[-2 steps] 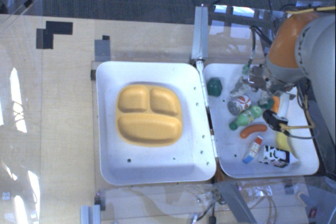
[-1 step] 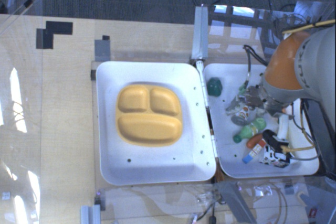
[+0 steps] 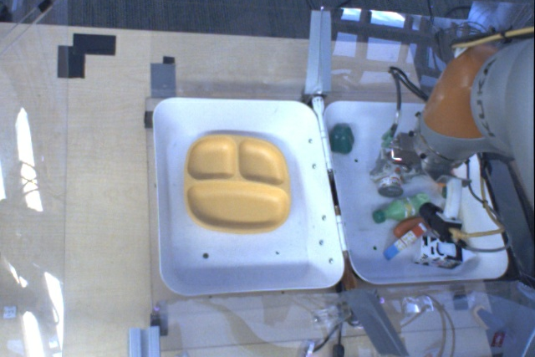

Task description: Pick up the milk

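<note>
A small black-and-white carton (image 3: 438,251), which looks like the milk, lies near the front right corner of the right bin (image 3: 361,259). My gripper (image 3: 389,174) hangs low over the middle of that bin, up and to the left of the carton and apart from it. Nothing shows in its grasp. Just below the gripper lies a green bottle (image 3: 400,209). The arm's wrist hides part of the bin's right side.
An orange-red tube with a blue cap (image 3: 403,237) lies between the green bottle and the carton. A teal lump (image 3: 340,137) sits at the right bin's back left. The left bin (image 3: 171,180) holds a yellow divided plate (image 3: 238,181).
</note>
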Robot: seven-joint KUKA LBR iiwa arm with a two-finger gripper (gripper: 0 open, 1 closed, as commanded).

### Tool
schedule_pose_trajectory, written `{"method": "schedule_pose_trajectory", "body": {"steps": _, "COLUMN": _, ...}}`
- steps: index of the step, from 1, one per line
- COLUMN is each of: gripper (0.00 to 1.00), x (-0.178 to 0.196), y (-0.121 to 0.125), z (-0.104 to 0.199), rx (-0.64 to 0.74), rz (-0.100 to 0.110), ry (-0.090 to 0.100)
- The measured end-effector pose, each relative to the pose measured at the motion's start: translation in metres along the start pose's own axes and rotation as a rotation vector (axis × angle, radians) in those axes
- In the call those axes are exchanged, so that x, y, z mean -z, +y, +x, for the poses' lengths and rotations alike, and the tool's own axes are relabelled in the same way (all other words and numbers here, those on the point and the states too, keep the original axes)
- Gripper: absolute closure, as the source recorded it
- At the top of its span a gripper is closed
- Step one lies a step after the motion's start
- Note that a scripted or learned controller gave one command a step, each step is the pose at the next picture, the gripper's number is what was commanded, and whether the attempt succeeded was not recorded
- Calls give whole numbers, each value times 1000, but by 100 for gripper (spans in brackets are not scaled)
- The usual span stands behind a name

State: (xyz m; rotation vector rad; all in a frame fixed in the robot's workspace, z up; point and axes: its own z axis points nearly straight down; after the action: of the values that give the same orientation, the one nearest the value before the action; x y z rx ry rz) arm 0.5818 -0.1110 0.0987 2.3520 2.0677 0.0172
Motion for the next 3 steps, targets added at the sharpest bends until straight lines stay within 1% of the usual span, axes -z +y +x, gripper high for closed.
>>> {"method": "schedule_pose_trajectory", "body": {"steps": 1, "gripper": 100, "x": 252, "y": -11, "z": 24, "rx": -4, "rz": 10, "ry": -3}}
{"method": "schedule_pose_trajectory", "body": {"steps": 2, "gripper": 100, "x": 209, "y": 40, "z": 74, "rx": -357, "rz": 13, "ry": -6}}
{"method": "schedule_pose_trajectory", "body": {"steps": 3, "gripper": 100, "x": 335, "y": 77, "z": 126, "rx": -362, "rz": 11, "ry": -4}}
